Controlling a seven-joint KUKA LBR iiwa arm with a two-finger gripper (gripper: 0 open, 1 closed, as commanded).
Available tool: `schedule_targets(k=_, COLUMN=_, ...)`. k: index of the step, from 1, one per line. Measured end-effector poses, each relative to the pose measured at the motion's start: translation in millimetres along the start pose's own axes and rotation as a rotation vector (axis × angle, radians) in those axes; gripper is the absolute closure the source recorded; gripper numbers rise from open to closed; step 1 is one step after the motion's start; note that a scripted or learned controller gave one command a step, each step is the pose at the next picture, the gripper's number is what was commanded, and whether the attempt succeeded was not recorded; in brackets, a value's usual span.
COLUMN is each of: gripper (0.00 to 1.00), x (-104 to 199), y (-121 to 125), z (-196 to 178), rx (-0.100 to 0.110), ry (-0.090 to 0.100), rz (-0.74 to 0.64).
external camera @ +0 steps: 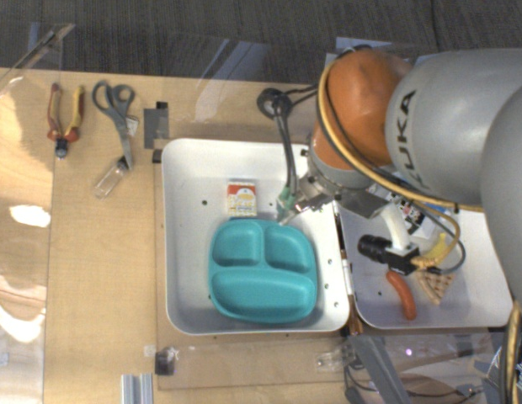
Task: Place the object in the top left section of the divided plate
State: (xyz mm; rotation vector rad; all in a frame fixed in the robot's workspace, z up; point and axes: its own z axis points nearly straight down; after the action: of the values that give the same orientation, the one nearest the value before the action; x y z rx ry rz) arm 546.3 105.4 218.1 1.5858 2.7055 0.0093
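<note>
Looming closest to the camera, the grey arm (463,116) with its orange band fills the two o'clock part of the view, and its gripper (288,209) sits low over the left bin (181,225), just off the plate's one o'clock edge. At the bin's six o'clock lies the teal divided plate (263,269), and just beyond its twelve o'clock rim rests a small red-and-white box (242,199), apart from the gripper. A red sausage (402,295) and a waffle piece (435,284) lie in the right bin (488,310)
</note>
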Motion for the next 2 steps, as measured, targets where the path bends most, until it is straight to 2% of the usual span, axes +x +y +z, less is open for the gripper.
schedule_targets(k=1, gripper=1.0, x=49, y=-6, z=117, rx=-0.016, ry=0.0, rz=0.008)
schedule_targets(k=2, gripper=1.0, x=55, y=80, z=67, rx=0.0, ry=0.001, rz=-0.113)
